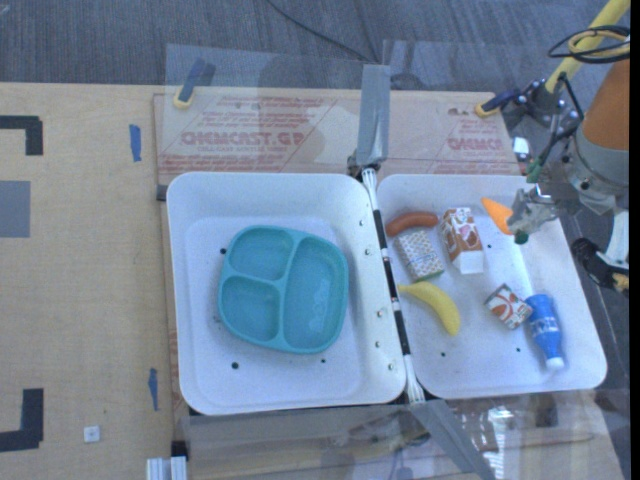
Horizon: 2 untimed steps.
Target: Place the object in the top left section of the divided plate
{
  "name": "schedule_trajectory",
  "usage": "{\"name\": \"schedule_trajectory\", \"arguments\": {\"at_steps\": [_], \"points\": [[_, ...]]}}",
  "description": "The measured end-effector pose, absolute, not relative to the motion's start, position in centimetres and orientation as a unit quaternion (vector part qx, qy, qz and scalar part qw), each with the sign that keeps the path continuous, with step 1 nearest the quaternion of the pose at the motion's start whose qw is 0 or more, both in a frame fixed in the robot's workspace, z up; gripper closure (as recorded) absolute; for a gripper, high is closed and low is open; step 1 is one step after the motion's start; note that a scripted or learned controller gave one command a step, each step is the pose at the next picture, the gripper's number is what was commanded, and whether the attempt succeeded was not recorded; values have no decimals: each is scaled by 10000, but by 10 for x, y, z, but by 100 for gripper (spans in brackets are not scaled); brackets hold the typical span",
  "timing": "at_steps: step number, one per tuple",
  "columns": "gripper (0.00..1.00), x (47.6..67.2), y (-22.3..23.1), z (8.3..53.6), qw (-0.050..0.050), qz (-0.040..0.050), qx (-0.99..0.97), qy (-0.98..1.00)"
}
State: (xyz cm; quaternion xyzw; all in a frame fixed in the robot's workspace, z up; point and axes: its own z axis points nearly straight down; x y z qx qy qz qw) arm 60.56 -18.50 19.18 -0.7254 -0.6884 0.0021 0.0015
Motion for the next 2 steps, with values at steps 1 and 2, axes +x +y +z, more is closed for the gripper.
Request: {"name": "schedule_trajectory", "arguments": {"at_steps": [1,2], "points": [[100,534,-146,228,30,20,-7294,-6841],[100,526,-186,433,9,26,-7435,-6687]]}}
